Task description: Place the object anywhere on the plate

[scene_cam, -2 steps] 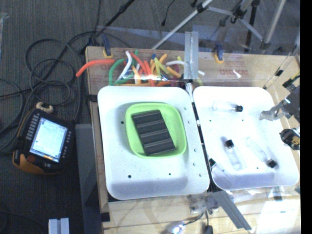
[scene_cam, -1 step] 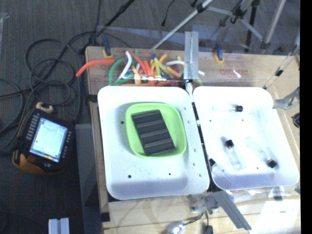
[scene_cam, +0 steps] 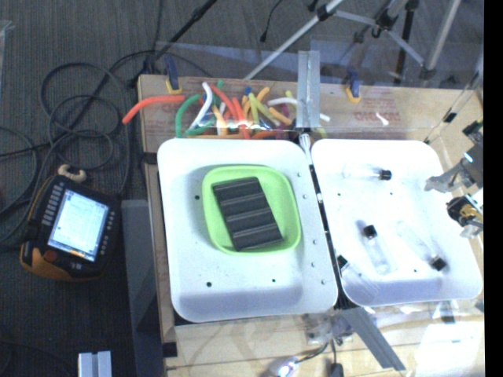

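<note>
A green plate sits in the left white bin. A dark grey ribbed block lies flat on the plate, slightly turned, covering most of its middle. My gripper is at the right edge of the view, over the right rim of the right bin, far from the plate and the block. Nothing can be seen in its grasp.
Three clear vials with black caps lie in the right bin: one at the back, one in the middle, one at the front right. Coloured tubes are piled behind the bins. A teach pendant lies on the floor at left.
</note>
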Motion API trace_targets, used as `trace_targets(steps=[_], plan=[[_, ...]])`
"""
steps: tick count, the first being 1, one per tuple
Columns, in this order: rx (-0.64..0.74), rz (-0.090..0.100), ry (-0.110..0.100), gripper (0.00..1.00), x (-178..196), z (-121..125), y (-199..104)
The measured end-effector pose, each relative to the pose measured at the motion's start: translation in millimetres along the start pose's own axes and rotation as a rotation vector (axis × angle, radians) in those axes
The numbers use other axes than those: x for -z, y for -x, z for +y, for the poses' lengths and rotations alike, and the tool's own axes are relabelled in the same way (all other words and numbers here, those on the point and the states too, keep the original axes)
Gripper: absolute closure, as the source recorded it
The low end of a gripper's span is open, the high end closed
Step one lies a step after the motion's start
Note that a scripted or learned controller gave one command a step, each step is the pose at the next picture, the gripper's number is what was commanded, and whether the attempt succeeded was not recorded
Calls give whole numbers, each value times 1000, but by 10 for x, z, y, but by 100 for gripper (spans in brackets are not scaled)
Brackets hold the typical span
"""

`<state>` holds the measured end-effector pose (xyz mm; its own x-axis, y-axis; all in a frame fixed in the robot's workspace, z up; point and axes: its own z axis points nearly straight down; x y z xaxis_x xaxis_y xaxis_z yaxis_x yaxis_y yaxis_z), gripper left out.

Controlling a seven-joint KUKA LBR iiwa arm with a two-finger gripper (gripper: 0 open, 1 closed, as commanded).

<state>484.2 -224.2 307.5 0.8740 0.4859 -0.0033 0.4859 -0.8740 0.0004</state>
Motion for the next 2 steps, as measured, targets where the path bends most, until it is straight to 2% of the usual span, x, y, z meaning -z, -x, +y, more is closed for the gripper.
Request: trace_targets(steps=[1, 2], plan=[[-102, 1, 1, 0, 787, 195, -347], [-242, 0, -1, 0, 752, -1, 1]])
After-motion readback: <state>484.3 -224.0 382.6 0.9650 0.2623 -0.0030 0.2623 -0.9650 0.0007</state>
